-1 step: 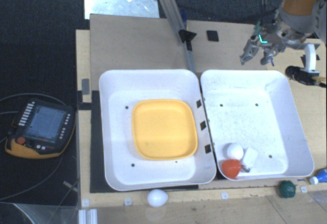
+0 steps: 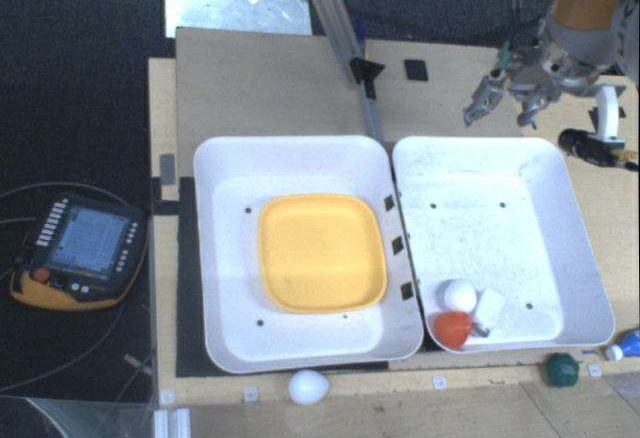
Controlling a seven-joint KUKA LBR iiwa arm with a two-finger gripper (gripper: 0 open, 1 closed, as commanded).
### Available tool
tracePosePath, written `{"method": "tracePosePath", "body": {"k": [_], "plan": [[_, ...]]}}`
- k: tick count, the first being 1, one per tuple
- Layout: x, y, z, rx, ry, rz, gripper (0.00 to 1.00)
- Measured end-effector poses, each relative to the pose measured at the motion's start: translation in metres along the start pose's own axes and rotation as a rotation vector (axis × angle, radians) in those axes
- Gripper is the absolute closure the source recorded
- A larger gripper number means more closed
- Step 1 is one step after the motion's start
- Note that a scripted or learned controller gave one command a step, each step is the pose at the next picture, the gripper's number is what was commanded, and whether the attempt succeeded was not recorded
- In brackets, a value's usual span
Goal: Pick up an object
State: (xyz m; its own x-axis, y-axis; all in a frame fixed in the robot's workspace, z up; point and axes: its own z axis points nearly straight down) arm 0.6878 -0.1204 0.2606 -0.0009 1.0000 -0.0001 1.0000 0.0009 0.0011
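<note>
My gripper (image 2: 505, 109) hangs above the far edge of the right bin (image 2: 560, 176), fingers spread apart and nothing between them. In the right bin's near left corner lie a white ball (image 2: 459, 295), a red-orange ball (image 2: 453, 328) and a small white block (image 2: 489, 309), all touching or nearly so. They are far from the gripper, toward the front of the bench.
A yellow square plate (image 2: 322, 251) rests in the left bin (image 2: 225, 226). A white egg-shaped object (image 2: 308, 386) and a dark green ball (image 2: 562, 370) lie on the bench in front of the bins. A teach pendant (image 2: 77, 249) sits at the left. A slanted metal rod (image 2: 335, 1) stands behind the bins.
</note>
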Motion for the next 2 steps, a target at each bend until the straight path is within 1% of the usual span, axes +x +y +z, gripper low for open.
{"method": "tracePosePath", "body": {"k": [1, 2], "plan": [[0.000, -0.010, 0.056, 0.004, 0.000, 0.001, 0.00], [-0.001, -0.007, 0.098, 0.003, 0.000, 0.001, 0.00]]}}
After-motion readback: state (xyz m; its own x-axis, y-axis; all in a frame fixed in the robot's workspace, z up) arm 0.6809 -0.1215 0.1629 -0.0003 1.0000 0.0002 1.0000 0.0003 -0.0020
